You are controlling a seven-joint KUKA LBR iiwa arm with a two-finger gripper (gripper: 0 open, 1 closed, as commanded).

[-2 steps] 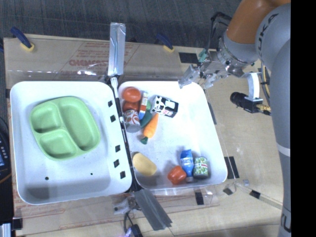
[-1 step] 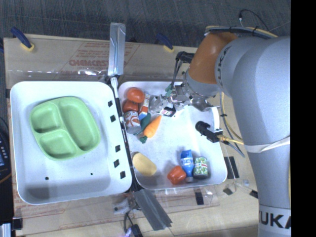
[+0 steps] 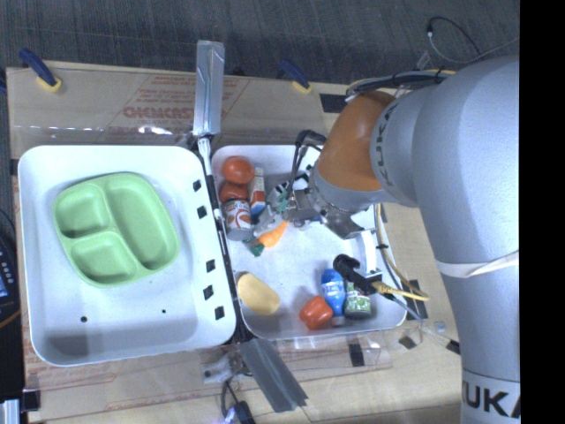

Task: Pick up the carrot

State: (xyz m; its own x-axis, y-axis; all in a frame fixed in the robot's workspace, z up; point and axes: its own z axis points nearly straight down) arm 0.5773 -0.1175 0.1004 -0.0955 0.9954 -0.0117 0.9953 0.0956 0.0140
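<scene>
The carrot (image 3: 274,233) is a small orange piece lying in the right bin (image 3: 300,263), near its left-centre, with a dark green end pointing down-left. My gripper (image 3: 284,207) hangs just above and to the right of the carrot, very close to it. The grey wrist and orange band (image 3: 353,153) cover the gripper's upper part. I cannot make out whether the carrot is touched.
Left of the carrot sit a red tomato (image 3: 237,168), a brownish item (image 3: 233,192) and a small can (image 3: 237,216). At the bin's front lie a yellow item (image 3: 258,294), a red item (image 3: 315,312) and a blue bottle (image 3: 333,290). The left bin holds a green divided plate (image 3: 115,226).
</scene>
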